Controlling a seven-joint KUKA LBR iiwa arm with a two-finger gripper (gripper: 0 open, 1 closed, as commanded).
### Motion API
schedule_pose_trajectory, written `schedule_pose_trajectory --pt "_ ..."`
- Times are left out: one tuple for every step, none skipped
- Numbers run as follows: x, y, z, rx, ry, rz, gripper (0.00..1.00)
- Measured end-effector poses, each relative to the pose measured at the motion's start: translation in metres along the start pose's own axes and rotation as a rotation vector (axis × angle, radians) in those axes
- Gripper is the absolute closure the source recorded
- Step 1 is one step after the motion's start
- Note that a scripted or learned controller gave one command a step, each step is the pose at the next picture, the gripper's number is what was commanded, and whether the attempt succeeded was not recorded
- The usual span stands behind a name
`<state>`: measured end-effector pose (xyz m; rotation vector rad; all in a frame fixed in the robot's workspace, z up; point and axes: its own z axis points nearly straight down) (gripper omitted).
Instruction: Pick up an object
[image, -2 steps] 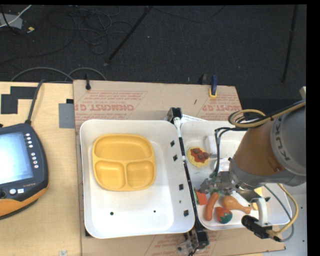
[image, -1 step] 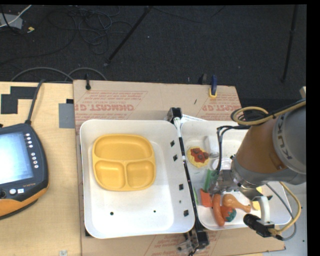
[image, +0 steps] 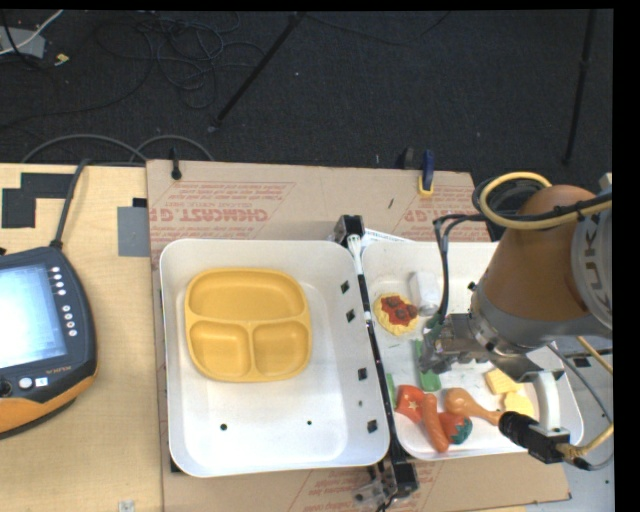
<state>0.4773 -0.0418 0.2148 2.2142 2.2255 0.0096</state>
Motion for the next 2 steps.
schedule_pose_trajectory --pt "0.058 0.0 -0.062 0.003 -0.001 -0.002 1.0" --pt "0.121 0.001 -0.193 -0.006 0.002 -0.005 1.0"
